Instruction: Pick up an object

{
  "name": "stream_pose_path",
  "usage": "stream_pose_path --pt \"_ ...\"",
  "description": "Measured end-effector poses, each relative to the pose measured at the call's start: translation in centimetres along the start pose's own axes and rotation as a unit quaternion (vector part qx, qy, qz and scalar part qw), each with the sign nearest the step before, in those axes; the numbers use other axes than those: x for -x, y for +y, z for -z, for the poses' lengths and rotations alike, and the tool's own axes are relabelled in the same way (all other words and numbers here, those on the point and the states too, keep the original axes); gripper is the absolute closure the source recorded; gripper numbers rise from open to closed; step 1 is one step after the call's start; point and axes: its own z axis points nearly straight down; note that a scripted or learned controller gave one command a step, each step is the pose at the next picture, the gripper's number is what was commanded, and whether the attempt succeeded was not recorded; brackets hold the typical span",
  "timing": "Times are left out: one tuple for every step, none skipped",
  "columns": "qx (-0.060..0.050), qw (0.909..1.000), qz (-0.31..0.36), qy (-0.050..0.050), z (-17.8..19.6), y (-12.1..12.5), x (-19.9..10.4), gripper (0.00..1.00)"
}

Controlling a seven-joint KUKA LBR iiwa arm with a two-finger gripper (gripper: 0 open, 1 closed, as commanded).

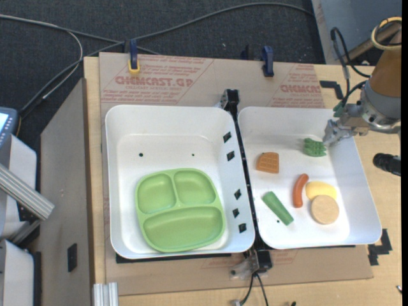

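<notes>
Scanning left to right, we see the left bin (121, 171) holding a green divided plate (180, 209), lying flat in the near half, three compartments facing up. The right bin (357, 228) sits just beside it, touching along the shared middle edge, both on a cardboard sheet (191, 75) on the table (89, 171). In the right bin: an orange waffle-like piece (268, 162) near the left-centre, a green stick (278, 208) lying at a slant nearer the front, then an orange-red sausage shape (299, 190) roughly upright in the view, touching or just beside a yellow piece (320, 189), with a tan round disc (325, 210) overlapping the yellow piece's front edge. Further back sits a small green leafy object (313, 147), by the bin's right wall. The gripper (333, 134) is right at that green object's right side, low over the bin's far right corner; we cannot tell its state, since the tips blur against the white wall. Contact with the green object is also unclear. The arm (386, 88) comes in from the right edge.
</notes>
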Motion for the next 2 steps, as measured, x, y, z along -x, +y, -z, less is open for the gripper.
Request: stream_pose_path --pt "0.001 1.0000 0.000 -0.001 6.2 0.0 0.8 1.00" --pt "0.000 1.0000 0.001 0.000 10.2 0.1 0.8 1.00"
